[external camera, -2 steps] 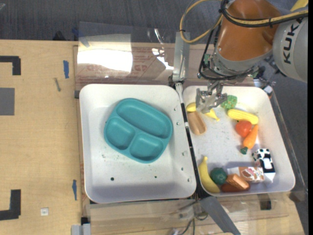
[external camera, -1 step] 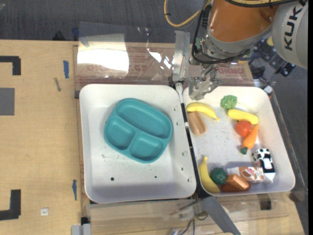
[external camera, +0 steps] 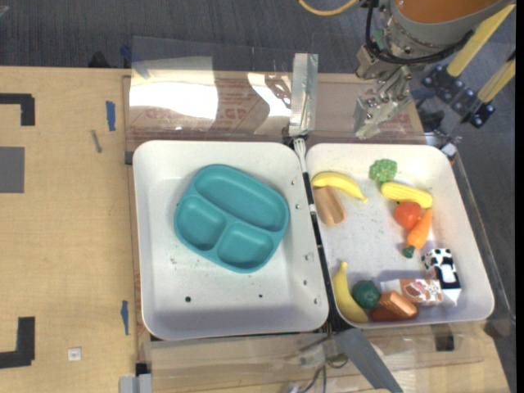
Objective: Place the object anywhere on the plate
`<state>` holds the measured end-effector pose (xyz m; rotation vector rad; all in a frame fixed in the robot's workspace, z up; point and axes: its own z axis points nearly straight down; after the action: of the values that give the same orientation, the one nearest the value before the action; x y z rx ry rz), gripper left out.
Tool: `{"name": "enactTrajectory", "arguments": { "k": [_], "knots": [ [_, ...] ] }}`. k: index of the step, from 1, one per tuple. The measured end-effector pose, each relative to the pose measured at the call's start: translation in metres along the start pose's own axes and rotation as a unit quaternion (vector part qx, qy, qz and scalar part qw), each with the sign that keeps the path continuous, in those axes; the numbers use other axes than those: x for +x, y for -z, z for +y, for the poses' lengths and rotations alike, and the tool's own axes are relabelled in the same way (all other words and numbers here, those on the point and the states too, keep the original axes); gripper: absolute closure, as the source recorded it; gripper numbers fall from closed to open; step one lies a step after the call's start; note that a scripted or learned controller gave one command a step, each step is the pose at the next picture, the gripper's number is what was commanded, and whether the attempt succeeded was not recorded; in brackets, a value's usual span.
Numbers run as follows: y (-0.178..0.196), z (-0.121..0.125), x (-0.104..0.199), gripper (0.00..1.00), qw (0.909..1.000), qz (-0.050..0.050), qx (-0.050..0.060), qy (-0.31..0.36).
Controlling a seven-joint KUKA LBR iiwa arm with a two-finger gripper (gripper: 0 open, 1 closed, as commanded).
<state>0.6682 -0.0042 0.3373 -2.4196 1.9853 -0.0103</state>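
Plate (external camera: 232,217), teal and split into three compartments, lies bare near the middle of the left bin (external camera: 155,244), tilted a little against the bin's edges. Across the divider, the right bin (external camera: 471,244) holds the candidates: a banana (external camera: 339,184) with its long axis running left-right beside a tan sausage-like piece (external camera: 329,206), broccoli (external camera: 382,170), a second banana (external camera: 407,193), a tomato (external camera: 407,214) touching a carrot (external camera: 419,229), and along the near edge a third banana (external camera: 346,292), a dark green fruit (external camera: 366,294) and small cartons.

The gripper (external camera: 378,115) hangs over the far rim of the right bin, its fingers pointing down, slightly parted and gripping nothing. Broccoli lies nearest, just toward the camera from it; the plate sits well to its left, so I judge any carry must cross the divider leftward.
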Motion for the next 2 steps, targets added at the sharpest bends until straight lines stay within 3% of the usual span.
{"name": "enactTrajectory", "arguments": {
  "k": [1, 2],
  "knots": [
    [-0.055, 0.092, 0.024, 1.00, 0.9999, 0.000, -0.007, -0.014],
    [-0.154, 0.049, -0.002, 1.00, 0.9930, -0.003, -0.009, 0.117]
  ]
}}
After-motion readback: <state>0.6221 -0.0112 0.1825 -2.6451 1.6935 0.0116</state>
